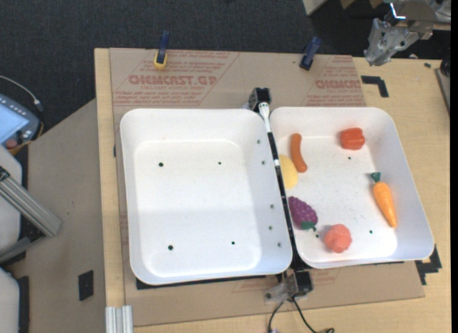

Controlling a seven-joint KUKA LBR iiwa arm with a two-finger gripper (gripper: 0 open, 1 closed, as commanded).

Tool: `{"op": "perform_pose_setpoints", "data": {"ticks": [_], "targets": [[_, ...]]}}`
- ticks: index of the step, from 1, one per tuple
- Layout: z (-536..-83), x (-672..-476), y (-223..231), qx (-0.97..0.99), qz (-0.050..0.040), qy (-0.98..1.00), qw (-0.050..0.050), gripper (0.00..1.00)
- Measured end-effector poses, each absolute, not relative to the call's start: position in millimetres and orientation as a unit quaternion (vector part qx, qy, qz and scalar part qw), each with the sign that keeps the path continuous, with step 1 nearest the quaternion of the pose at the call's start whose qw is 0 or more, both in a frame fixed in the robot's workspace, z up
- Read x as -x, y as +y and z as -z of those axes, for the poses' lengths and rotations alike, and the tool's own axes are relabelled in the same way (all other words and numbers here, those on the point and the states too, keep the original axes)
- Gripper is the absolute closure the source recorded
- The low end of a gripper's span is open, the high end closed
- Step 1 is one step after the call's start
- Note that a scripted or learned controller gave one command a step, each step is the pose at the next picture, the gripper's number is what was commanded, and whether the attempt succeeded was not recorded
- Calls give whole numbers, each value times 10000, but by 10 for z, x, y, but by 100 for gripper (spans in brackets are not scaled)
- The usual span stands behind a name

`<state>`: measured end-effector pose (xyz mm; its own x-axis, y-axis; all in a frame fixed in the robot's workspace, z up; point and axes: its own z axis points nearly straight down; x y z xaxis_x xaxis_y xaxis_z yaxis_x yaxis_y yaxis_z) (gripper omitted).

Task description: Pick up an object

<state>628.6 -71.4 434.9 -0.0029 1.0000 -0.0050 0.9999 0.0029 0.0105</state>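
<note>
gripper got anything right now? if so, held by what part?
Nothing held. The gripper is up past the far right corner of the right bin, nothing between its fingers. All the toys lie in that bin.

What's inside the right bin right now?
Right bin holds six toy foods: a red pepper, sausage, yellow piece at the left wall, purple grapes, carrot, and a pinkish-red fruit. Nothing looks stacked or covered.

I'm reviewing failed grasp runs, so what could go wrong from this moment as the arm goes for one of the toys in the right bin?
The yellow piece lies against the right bin's inner wall, partly under the sausage, so fingers may hit the rim or nudge both. The grapes and tomato sit close; closing on one could push the other. The gripper hovers outside the bin, so any descent needs a long, accurate move.
</note>
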Motion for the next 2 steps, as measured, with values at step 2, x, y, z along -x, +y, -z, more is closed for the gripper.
{"op": "perform_pose_setpoints", "data": {"ticks": [2], "targets": [[-4563,-6299,-708,-7056,-33,7086,99,100]]}}
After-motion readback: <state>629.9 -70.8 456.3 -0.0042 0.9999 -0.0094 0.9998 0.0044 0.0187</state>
